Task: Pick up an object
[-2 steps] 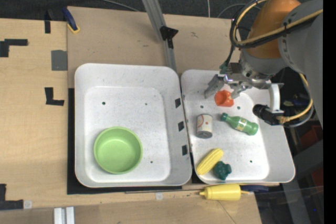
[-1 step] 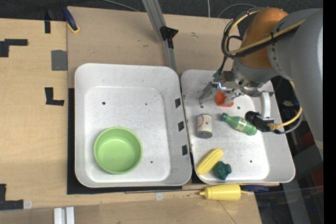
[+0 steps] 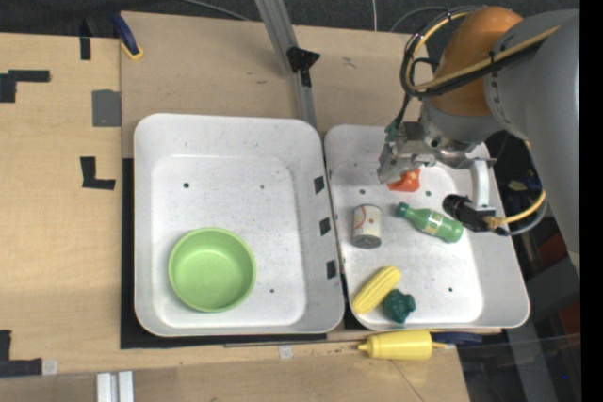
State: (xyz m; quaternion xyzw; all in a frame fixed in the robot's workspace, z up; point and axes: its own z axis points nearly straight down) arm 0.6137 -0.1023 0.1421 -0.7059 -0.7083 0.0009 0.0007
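Observation:
My gripper (image 3: pixel 395 170) hangs low over the back of the right bin (image 3: pixel 490 297), reaching in from the right. A small red-orange object (image 3: pixel 411 179) lies right beside its tip, partly hidden by it; whether they touch is unclear. In the same bin are a green bottle (image 3: pixel 431 222) lying on its side, a small tin can (image 3: pixel 366 225), a yellow corn cob (image 3: pixel 376 288) and a dark green lump (image 3: pixel 399 305) next to the cob.
The left bin (image 3: pixel 188 146) holds a light green bowl (image 3: pixel 212 269) at its front left. A yellow bottle (image 3: pixel 400 345) lies on the bench just outside the right bin's front rim. A grey pole (image 3: pixel 273 0) slants over the back of the bench.

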